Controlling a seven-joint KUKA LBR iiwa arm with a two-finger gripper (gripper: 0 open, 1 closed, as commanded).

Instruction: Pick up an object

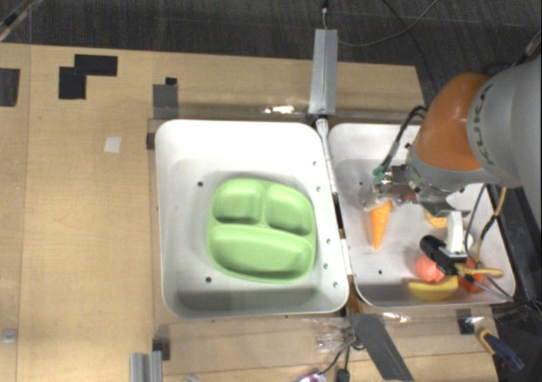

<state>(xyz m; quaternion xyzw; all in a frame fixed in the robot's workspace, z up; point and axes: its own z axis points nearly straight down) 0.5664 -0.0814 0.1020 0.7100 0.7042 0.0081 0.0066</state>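
Carrot (378,224) lies in right bin (356,152), long way up-down, top touching gripper (391,190) just above. Jaws: cannot tell.

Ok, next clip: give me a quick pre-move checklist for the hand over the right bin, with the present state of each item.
1. Hand is over the right bin: ok.
2. Hand is lined up with a target: ok, it sits at the top end of the carrot.
3. Carrot is gripped: cannot tell, the wrist hides the contact.
4. Carrot has room around it: ok, it lies apart from the banana and the red fruit in the near corner.
5. Left bin is out of the way: ok, the green divided tray lies in it, away from the arm.
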